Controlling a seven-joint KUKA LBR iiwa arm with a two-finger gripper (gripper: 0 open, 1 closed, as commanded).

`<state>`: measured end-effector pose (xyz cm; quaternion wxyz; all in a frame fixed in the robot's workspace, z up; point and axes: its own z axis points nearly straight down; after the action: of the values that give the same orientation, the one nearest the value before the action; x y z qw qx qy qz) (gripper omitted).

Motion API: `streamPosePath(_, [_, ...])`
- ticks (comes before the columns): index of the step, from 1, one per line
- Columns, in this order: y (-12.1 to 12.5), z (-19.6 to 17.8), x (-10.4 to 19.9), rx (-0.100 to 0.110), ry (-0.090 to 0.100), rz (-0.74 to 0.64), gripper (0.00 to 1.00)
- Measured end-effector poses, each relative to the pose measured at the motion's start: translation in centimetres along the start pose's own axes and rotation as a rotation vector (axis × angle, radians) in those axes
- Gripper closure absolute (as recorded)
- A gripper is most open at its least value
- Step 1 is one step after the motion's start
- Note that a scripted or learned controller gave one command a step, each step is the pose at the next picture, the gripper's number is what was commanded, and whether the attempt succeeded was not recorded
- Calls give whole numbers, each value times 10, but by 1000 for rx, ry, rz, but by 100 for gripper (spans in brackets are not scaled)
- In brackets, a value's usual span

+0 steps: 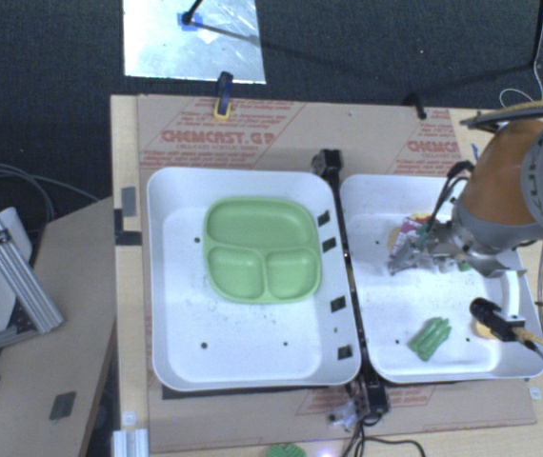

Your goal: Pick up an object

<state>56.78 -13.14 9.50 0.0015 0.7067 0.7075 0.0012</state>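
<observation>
My gripper [403,258] is low over the upper left part of the right bin [376,350], with the grey and orange arm reaching in from the right. A small multicoloured object [413,226] with pink and yellow on it lies just beyond the gripper, close to it or touching it; the arm partly covers it. A green ridged object [430,337] lies near the front of the right bin, well apart from the gripper. I see nothing clearly held.
The left bin [181,350] holds a green divided plate [260,249] in its upper middle. A black divider with clips [340,274] runs between the two bins. Both bins sit on a cardboard sheet [281,131].
</observation>
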Motion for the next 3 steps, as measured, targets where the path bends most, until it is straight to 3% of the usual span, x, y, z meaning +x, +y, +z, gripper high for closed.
streamPosePath(1, [41,-24,-11,-4,-2,-3,0])
streamPosePath(2, [23,12,-13,5,0,0,0])
streamPosePath(3, [101,11,-16,14,4,-4,0])
